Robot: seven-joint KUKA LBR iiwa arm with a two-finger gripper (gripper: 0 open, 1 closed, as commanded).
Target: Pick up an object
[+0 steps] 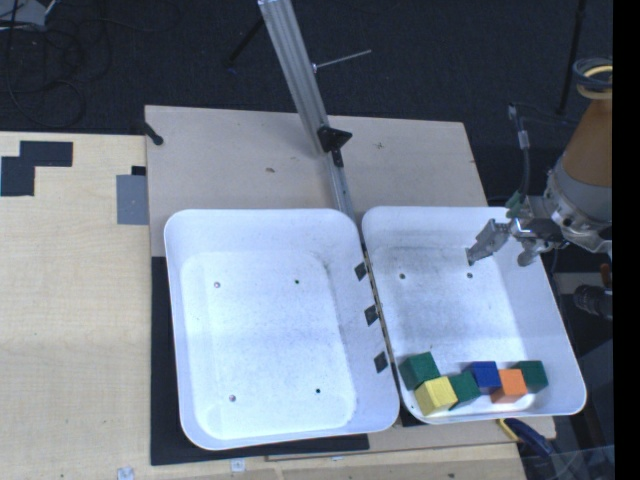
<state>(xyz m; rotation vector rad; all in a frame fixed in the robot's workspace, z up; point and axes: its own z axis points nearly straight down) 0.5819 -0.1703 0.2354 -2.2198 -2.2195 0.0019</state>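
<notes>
Coloured blocks (474,381) lay clustered at the right bin's (455,298) near edge; well apart, the tool (500,245) hovered above its far side, fingers spread wide, holding nothing.

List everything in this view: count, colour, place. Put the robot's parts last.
bins: 2, white, side by side on the bench.
green blocks: 3, near edge of the right bin.
yellow block: 1, right bin's near edge, beside a green one.
blue block: 1, same row.
orange block: 1, same row.
metal rail: 1, silver, slanting behind the bins.
arm: 1, grey and orange, right side.
gripper: 1, over the right bin's far side.
</notes>
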